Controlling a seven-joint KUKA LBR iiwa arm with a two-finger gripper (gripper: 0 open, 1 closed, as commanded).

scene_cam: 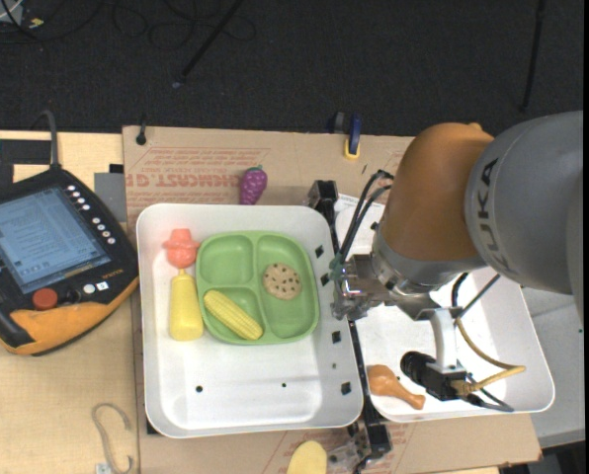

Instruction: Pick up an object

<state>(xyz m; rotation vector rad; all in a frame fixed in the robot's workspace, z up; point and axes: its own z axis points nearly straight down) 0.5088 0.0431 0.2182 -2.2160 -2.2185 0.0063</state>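
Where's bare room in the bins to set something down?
Left bin: the front strip between the green divided plate and the near wall is bare. Its back half is crowded: plate, yellow bottle, pink toy. Right bin: the arm covers most; a drumstick lies front-left.

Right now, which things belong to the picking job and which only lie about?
Job: green divided plate, brown round cookie, yellow corn cob, yellow plastic bottle, pink toy, orange toy drumstick.
Lying about: purple toy grapes, dark control tablet, yellow round toy.
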